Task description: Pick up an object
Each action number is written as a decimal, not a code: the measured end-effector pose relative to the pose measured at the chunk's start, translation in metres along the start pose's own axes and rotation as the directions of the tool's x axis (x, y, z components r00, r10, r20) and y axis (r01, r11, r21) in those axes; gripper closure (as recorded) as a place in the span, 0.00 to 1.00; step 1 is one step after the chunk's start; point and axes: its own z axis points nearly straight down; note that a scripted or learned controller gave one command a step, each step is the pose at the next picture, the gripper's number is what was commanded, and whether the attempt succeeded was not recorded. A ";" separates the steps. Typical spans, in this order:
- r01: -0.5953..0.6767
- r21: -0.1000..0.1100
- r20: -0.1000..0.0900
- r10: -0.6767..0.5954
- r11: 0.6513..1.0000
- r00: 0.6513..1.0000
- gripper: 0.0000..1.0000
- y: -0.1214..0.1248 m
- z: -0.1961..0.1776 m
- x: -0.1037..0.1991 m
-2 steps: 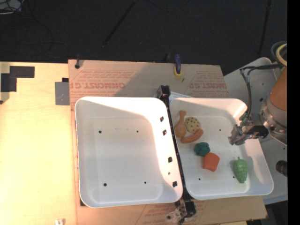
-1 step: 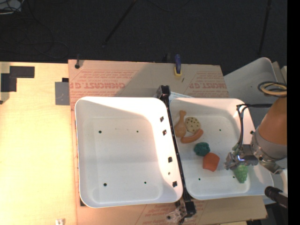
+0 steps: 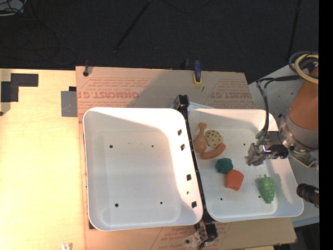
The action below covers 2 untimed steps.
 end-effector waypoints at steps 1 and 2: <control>-0.007 0.004 0.001 0.007 1.000 1.000 1.00 -0.002 0.182 -0.021; -0.015 0.010 -0.001 0.015 1.000 1.000 1.00 -0.004 0.174 -0.022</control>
